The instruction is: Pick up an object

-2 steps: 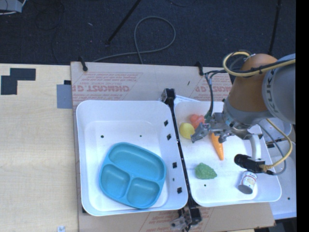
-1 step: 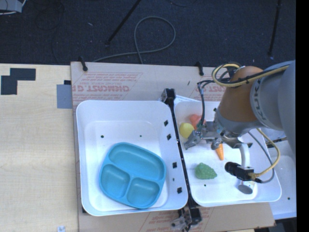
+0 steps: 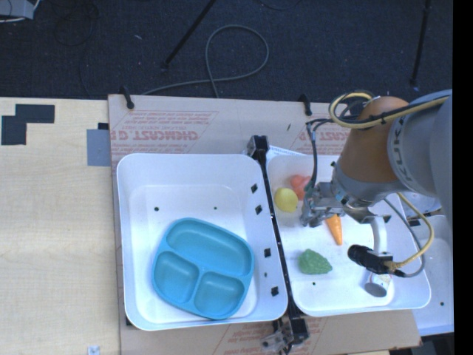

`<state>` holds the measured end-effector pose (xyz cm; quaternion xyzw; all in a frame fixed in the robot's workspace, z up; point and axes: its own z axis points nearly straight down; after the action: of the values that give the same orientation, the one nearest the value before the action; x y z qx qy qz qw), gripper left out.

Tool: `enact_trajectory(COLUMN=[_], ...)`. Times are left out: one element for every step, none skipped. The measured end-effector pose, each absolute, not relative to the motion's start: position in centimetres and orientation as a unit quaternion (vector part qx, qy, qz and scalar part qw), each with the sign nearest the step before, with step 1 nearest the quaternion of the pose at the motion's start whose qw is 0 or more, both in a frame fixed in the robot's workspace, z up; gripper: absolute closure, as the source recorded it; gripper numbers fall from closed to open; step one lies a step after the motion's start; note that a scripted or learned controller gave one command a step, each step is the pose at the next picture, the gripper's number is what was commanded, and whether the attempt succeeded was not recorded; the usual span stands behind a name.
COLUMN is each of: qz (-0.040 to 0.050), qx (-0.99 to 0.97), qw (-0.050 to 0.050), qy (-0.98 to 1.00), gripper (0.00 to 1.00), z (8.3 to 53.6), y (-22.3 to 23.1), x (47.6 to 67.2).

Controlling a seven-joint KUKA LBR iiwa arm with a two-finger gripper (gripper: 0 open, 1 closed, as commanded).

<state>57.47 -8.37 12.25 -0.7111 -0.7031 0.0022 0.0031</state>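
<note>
In the right bin [image 3: 414,296] lie a yellow ball [image 3: 286,198], a pinkish-red piece [image 3: 299,183] just behind it, an orange carrot-shaped piece [image 3: 336,229] and a green leafy piece [image 3: 315,262]. My gripper [image 3: 315,211] hangs low over the bin's far middle, between the yellow ball and the orange piece. Its tips sit close beside the orange piece's upper end. I see nothing clearly held.
The left bin [image 3: 140,198] holds a blue divided plate [image 3: 202,268]. A black divider rail [image 3: 267,228] runs between the two bins. The arm's grey body covers the right bin's far right corner. Cables lie on the dark floor behind the bench.
</note>
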Motion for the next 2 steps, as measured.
enact_trajectory(qz=[-0.0004,-0.0003], qx=[-0.709,-0.711], qw=[-0.001,-0.001], qy=[-0.706,-0.703], gripper=[1.0,1.0], z=[17.2,21.8], y=[-8.8,-9.6], x=[58.5,58.0])
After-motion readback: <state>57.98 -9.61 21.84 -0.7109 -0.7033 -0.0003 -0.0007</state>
